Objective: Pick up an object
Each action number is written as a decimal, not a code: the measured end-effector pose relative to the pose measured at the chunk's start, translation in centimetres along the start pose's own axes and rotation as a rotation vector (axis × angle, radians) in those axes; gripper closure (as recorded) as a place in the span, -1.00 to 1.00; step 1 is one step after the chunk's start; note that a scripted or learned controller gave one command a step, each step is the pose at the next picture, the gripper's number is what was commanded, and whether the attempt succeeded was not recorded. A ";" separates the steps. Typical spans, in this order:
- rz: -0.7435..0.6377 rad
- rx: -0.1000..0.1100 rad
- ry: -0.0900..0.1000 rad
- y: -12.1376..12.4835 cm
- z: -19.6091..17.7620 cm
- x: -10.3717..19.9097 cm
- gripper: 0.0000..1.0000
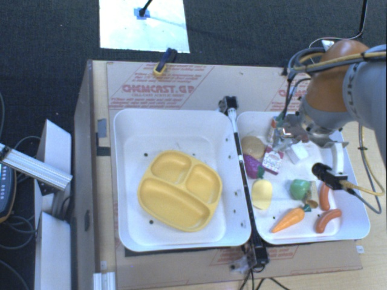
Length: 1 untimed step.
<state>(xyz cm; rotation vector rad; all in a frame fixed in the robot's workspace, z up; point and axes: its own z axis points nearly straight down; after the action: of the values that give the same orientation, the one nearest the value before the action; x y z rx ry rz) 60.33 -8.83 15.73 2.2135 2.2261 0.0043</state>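
The carrot [289, 219] is lying nearest the camera, against the near edge of the right bin [360, 222], with two sausages [327, 220] crowding the bin's near right corner beside it. A green toy [300, 189] and a pale yellow piece [262, 194] are sitting just behind them, and a purple item [251, 165] is resting along the bin's left wall. The toys are strewn loosely in this one bin, probably so the arm can choose any of them.

The left bin [130, 125] is carrying a yellow divided tray [179, 190], lying flat in its middle, well apart from the toys.

The hand [282, 139] is hanging low over the far half of the right bin, above a small red and white packet [272, 161] and just beside a white block [297, 153]. I cannot tell how the hand is set, since the wrist and cables are covering it from above. Nothing is visibly held, so I judge the pick not yet made; the packet looks the likeliest target, being directly beneath.
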 end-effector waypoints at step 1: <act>0.001 0.002 0.000 -0.1 0.1 -0.1 -1.00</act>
<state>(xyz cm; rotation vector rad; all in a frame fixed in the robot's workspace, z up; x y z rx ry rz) 60.27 -8.89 15.64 2.2156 2.2251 0.0021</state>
